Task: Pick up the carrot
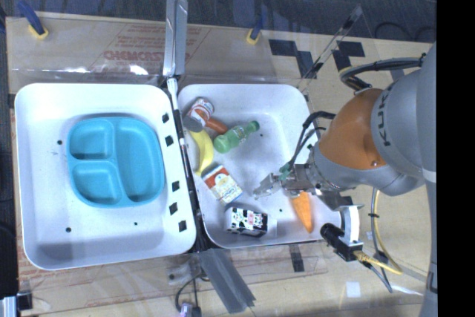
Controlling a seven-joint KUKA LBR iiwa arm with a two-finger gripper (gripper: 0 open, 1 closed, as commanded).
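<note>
The gripper [286, 183] hung low in the right bin [245, 94], just beside the carrot [303, 211] on its upper left; whether it was wide, narrow or holding anything could not be told. The carrot lay flat on the bin floor against the right wall, blunt end toward the gripper and tip pointing to the bin's near edge, and nothing showed it being held.

To do the step well, my judgement was that the gripper should shift toward the carrot's thick middle, line up across its narrow width, drop squarely over it and close before lifting, allowing for the wall right beside it.

Counting outward from the carrot: one black-and-white carton [246, 220] to its left by the near edge, one small red-and-white carton [222, 184] farther left, one banana [202, 150], one green bottle [236, 135], and one can [199, 113] toward the far corner. There were two bins; the left bin [37, 122] held one blue divided tray [116, 160].
</note>
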